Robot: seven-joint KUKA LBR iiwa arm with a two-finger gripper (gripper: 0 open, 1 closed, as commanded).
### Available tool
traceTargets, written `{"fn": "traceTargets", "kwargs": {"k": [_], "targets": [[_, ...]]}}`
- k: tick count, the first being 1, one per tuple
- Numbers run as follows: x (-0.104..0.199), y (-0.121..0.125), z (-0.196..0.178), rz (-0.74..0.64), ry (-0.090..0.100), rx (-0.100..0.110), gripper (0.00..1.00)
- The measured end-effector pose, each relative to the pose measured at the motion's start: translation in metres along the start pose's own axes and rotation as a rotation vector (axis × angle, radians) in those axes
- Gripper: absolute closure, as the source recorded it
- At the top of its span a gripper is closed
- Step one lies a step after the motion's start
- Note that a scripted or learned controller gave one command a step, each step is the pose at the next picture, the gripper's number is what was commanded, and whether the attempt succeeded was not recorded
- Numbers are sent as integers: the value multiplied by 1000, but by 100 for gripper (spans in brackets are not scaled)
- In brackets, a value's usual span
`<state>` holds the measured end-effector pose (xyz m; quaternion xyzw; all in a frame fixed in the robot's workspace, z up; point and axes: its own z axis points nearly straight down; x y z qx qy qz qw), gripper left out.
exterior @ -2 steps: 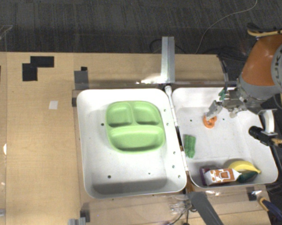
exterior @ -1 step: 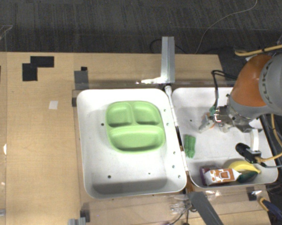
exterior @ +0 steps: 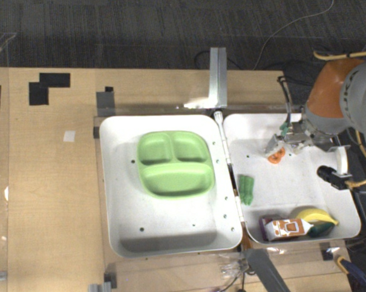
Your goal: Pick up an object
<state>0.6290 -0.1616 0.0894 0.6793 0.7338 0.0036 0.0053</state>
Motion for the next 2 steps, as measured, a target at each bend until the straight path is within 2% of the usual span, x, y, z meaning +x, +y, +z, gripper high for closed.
{"fn": "traceTargets", "kwargs": {"k": [1, 2], "targets": [[2, 3, -14, -4, 2, -7, 100], [85, 17, -108, -50, 3, 5, 100]]}}
